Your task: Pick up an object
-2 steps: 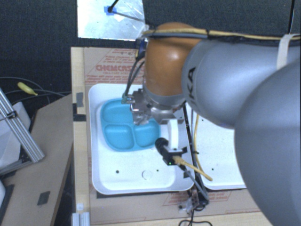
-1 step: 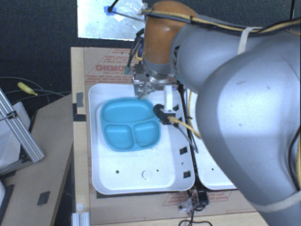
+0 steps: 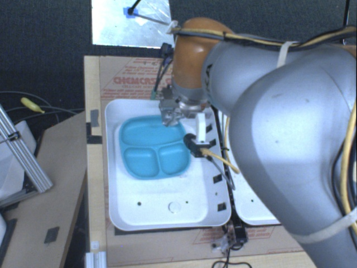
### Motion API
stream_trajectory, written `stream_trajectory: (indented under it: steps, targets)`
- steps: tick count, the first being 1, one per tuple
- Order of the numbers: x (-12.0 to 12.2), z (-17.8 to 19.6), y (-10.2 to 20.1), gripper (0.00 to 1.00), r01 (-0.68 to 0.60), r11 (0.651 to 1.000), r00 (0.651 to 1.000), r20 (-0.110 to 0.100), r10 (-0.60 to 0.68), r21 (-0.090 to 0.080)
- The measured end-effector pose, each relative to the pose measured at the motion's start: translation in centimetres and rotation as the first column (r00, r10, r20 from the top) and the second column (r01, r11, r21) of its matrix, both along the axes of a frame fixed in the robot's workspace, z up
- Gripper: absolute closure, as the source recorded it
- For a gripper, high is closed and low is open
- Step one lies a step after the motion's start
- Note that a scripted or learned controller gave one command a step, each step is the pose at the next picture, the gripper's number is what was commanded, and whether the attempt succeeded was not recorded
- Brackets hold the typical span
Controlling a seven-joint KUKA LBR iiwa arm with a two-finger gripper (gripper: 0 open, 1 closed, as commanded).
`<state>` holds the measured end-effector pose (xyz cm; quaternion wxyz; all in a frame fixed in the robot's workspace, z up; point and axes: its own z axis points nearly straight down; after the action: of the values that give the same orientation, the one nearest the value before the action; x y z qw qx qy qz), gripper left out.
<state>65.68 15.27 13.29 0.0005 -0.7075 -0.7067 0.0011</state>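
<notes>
A blue divided tray [image 3: 152, 148] lies in the left bin [image 3: 159, 211], toward the bin's far edge and centred between its side walls, with three compartments facing up. The near half of that bin's floor is bare white. The right bin [image 3: 254, 214] is mostly covered by the arm [image 3: 279, 121], which crosses in from the right. The gripper [image 3: 169, 116] sits over the tray's far right rim, wrist pointing down; whether it is spread or closed cannot be told.
</notes>
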Motion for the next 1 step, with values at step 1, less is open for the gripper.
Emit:
stream_trajectory:
  steps: [1]
  targets:
    - [-2.73,-3.53,-0.39,1.00,-0.001,1.000,1.000,-0.001,0.001,0.001]
